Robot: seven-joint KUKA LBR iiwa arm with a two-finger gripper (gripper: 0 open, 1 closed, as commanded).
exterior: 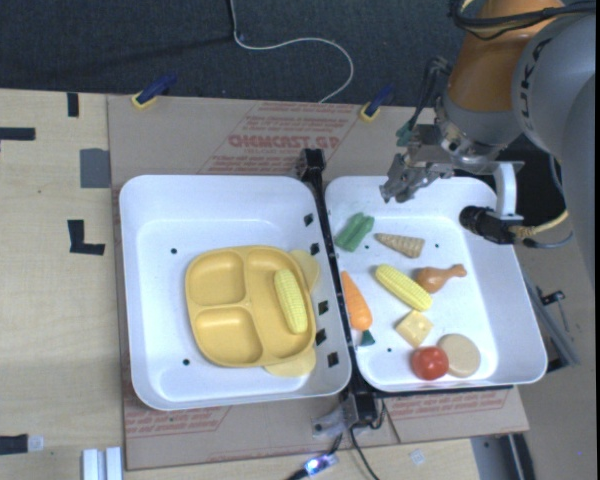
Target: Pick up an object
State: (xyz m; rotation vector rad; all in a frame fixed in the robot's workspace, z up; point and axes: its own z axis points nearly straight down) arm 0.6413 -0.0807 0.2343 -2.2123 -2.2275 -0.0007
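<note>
My gripper (404, 185) hangs over the back of the right bin (510, 338), open, with nothing between its fingers. Just below it to the left lies a green pickle (355, 230), and a tan cone (400, 243) lies directly below it. Further forward are a yellow corn cob (402, 286), a brown drumstick (440, 277), an orange carrot (356, 303) along the bin's left wall, a cheese cube (414, 326), a red tomato (430, 363) and a beige round piece (461, 353).
The left bin (155, 268) holds a yellow divided tray (230, 303) with a second corn cob (291, 300) lying on its right side. The divider (325, 258) between the bins runs just left of the pickle and carrot. A white cable (290, 43) loops behind the bins.
</note>
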